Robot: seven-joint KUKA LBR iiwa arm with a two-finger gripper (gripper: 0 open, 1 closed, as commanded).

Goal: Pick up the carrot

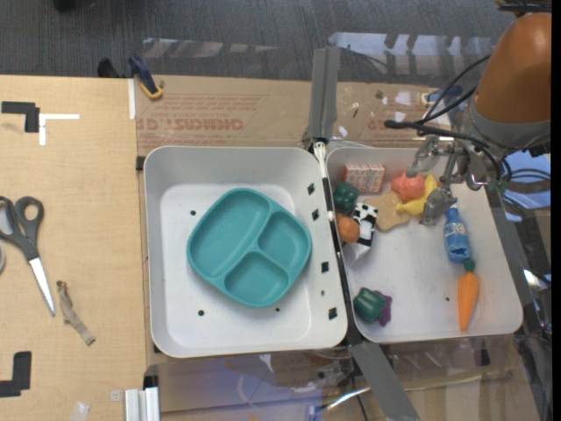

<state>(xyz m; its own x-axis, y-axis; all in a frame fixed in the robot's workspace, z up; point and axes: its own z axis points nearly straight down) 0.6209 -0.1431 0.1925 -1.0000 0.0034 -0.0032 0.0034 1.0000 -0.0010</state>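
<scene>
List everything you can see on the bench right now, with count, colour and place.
orange plastic carrot: one, orange with green top, right bin, near right corner
blue plastic bottle: one, blue, right bin, just above the carrot
green toy pepper: one, green, right bin, near left
pile of small toy foods: several, red, yellow, tan, orange, green, right bin, far left
teal divided plate: one, teal, left bin
white shallow bins: two, white, side by side
grey-handled scissors: one, grey, wooden bench, far left
tool: one, grey metal, over the right bin's far side, above the bottle
</scene>
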